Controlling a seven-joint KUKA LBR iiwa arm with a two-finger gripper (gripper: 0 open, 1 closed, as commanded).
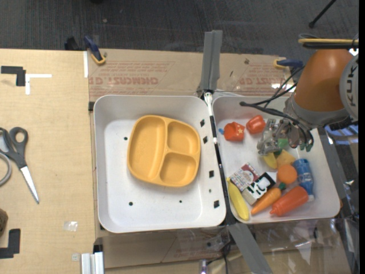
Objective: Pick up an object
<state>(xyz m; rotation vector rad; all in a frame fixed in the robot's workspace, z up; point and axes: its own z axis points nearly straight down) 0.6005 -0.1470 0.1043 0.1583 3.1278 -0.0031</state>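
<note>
seen from above at a slant: two shallow white bins side by side on the bench, left bin [108, 170] bearing a yellow divided plate [163, 150] with three compartments, lying flat near the bin's middle, its long side running roughly from 10 o'clock to 4 o'clock. right bin [328, 210] crowded with toy food. reaching in from 3 o'clock, the grey arm with its orange band [322, 81], ending in the gripper [274, 141] low over the bin's upper middle; whether open or closed around anything, cannot tell, metal parts and cables blurring together there. at 9 o'clock of the gripper, a red tomato-like piece [234, 131], and just beside it toward 1 o'clock a second red piece [255, 124], the two close but apart. directly at 6 o'clock of the gripper, a yellow-green piece [272, 160], partly hidden under the metal. further down, an orange ball [287, 174] touching a blue bottle [304, 174] standing at its 3 o'clock side, long axis near 12 to 6. lower still, two carrots lying nearly parallel, long axes running 8 o'clock to 2 o'clock, thin tips toward 8: small carrot [265, 200] and large carrot [292, 201]. along the bin's left wall, a banana [239, 200], long axis about 11 to 5. between banana and carrots, a small printed box [244, 177] and a black-and-white tag [262, 185], overlapping. on the bench at far 9 o'clock, scissors [23, 161], blades pointing toward 5 o'clock.
</note>
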